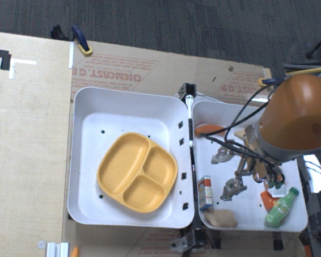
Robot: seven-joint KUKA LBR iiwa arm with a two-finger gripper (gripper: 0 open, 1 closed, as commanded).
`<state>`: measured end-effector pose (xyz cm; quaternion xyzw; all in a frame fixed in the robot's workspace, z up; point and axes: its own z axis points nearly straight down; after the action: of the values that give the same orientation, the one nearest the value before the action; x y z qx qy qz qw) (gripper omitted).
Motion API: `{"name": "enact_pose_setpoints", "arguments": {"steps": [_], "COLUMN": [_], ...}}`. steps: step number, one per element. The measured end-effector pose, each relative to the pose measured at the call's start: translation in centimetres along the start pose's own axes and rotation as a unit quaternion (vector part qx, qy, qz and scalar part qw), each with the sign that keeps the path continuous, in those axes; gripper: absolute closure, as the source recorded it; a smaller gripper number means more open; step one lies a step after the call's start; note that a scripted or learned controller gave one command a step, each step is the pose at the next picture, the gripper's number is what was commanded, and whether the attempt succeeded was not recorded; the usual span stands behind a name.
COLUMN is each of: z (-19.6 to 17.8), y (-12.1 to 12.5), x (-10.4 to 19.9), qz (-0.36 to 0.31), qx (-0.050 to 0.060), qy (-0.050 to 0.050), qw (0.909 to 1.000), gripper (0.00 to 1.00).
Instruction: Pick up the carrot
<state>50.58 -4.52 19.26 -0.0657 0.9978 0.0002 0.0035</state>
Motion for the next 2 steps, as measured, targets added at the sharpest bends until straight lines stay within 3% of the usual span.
{"name": "enact_pose_setpoints", "arguments": {"steps": [1, 2], "z": [0.0, 7.1], "y": [11.1, 20.0], "x": [0.1, -2.5], "qz": [-0.062, -0.077], "qx": [-0.001, -0.001], "qy": [0.001, 0.003], "qw": [0.9981, 0.9970], "gripper": [0.00, 0.00]}}
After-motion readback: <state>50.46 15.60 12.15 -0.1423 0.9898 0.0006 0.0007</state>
